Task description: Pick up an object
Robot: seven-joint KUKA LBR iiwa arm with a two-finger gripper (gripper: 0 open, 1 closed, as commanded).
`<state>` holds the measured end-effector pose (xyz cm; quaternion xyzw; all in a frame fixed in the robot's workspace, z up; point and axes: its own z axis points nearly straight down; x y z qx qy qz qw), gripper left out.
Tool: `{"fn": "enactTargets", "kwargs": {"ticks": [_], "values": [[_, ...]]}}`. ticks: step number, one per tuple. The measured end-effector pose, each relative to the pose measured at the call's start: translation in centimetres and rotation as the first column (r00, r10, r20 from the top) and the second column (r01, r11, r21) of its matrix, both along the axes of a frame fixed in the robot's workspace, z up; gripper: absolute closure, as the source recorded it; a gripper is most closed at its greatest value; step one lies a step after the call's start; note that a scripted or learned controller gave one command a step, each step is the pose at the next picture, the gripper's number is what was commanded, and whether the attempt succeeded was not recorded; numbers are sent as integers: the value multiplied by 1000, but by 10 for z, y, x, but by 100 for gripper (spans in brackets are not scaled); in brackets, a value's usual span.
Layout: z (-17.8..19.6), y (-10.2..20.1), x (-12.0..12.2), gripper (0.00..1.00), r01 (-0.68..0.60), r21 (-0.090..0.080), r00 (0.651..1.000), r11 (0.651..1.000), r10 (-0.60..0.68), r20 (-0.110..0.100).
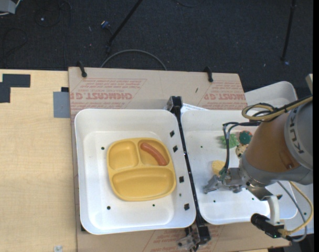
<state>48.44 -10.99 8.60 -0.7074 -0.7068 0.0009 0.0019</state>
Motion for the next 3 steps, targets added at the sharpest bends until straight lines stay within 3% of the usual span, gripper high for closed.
{"fn": "enactTargets", "kwargs": {"ticks": [1, 3], "values": [[12, -1, 1, 100, 4, 1, 1000, 1000, -4, 1], [116, 7, 3, 100, -2, -1, 1000, 1000, 2, 3]]}}
